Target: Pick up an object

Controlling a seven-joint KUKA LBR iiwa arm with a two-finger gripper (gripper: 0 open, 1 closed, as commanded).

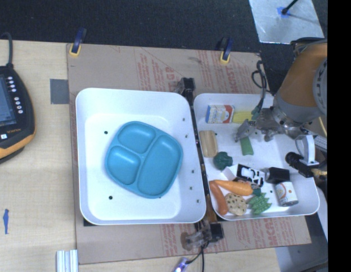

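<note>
A handheld controller lies on the bench well left of the left bin, which holds a blue divided plate. Just right of that bin, the right bin carries a milk carton, a wooden block, a green broccoli piece, a carrot, a cookie, a green stick and a small can. The gripper sits over the right bin's far side, fingers spread apart with nothing between them, just above the green stick.
</note>
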